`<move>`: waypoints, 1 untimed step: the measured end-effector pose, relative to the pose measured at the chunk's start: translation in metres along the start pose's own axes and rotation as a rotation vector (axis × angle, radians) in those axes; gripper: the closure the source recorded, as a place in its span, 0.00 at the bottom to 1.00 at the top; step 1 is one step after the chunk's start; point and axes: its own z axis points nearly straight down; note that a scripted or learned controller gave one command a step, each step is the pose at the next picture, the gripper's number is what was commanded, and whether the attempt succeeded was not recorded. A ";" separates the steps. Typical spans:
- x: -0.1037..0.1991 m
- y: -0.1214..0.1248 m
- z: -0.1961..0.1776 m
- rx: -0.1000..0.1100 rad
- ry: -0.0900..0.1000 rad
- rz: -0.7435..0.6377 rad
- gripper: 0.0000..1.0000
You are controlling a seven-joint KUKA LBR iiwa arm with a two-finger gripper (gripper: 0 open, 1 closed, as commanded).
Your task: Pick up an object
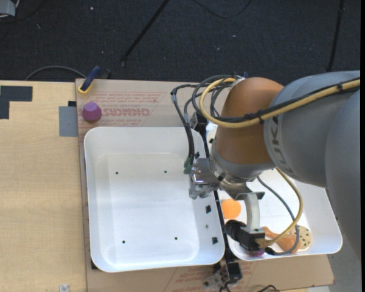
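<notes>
- The grey arm (pixel 316 132) comes in from the right of the frame, and its orange band (pixel 246 123) sits over the upper part of the right bin (pixel 325 239).
- The gripper (pixel 199 186) hangs below the band, at the middle of the frame, just over the wall where the two bins meet. From this angle I cannot tell whether it is released, clenched or grasping anything.
- An orange ball (pixel 230 208) lies in the right bin, at lower centre, just below and to the right of the gripper and partly tucked under the wrist.
- A tan disc with small holes (pixel 290 240) lies further right in the same bin, near its lower edge, with a yellow cable (pixel 299 208) looping over it.
- The left bin (pixel 97 193) fills the centre-left of the frame; small dark dots mark its white floor.
- Both bins rest on a sheet of cardboard (pixel 134 102) with red print.
- A purple knob-like thing (pixel 92 111) stands on that cardboard, just above the left bin's upper left corner.
- A blue and yellow tool (pixel 89 81) lies at the cardboard's upper left edge.
</notes>
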 end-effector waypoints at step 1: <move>0.022 -0.023 0.000 0.001 -0.001 0.002 1.00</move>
